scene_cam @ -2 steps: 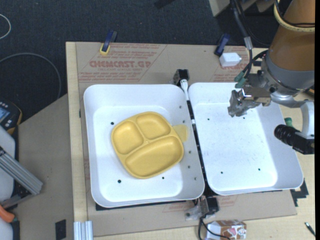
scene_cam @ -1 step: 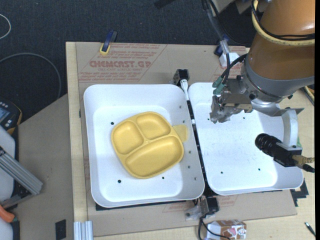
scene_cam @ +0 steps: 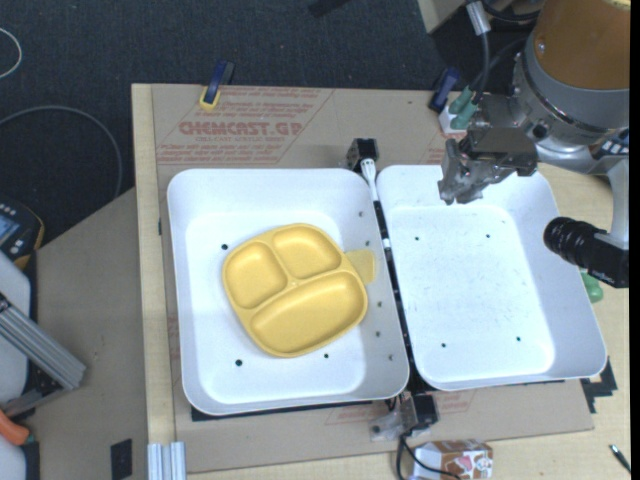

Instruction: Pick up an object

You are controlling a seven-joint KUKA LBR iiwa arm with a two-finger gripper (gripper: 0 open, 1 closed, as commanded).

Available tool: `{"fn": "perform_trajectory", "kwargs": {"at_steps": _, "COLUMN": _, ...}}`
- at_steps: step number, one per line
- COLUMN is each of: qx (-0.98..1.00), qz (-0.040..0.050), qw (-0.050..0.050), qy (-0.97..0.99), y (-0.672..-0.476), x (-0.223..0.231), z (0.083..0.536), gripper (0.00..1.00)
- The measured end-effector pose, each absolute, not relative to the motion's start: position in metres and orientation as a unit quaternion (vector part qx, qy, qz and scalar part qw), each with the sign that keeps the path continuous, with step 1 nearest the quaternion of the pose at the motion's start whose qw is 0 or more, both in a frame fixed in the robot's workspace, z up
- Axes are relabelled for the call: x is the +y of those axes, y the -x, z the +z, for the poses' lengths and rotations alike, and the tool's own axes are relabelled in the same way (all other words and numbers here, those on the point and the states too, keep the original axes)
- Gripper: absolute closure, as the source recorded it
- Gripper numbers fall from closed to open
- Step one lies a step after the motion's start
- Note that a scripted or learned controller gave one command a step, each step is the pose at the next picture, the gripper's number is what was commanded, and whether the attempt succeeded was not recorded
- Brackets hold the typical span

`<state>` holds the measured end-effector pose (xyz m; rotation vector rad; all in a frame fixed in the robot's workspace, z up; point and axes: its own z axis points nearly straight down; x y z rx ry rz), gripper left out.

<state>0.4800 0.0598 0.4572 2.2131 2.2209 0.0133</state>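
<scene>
Yellow divided plate (scene_cam: 293, 290), three compartments, lying flat in the left bin (scene_cam: 195, 208), roughly mid-floor, a little toward the near right corner. Small tab on its right edge, pointing toward the divider between the bins. Long axis running on a slant, from far left to near right in the camera view.

Pincer (scene_cam: 462, 190) hanging over the far left corner of the right bin (scene_cam: 560, 338), just inside the rim, well apart from the plate. Nothing between the fingertips; whether spread wide or drawn narrow, cannot tell, since the dark metal blurs together at this angle.

Plate lies to the left of the pincer and nearer the camera, across the divider and in the other bin. Probably a sideways crossing first, then a descent onto a rim or the tab, since the broad flat body offers little to pinch.

Arm (scene_cam: 585, 58) entering from the upper right, orange band above a grey wrist, wrist turned downward so the pincer points at the bin floor. Cables trailing behind the wrist.
</scene>
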Motion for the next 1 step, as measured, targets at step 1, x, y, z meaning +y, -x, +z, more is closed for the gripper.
{"fn": "perform_trajectory", "kwargs": {"at_steps": 1, "qx": 0.708, "qz": -0.0013, "qw": -0.001, "qy": -0.706, "y": -0.4792, "x": 0.0866, "z": 0.4319, "gripper": 1.0}}
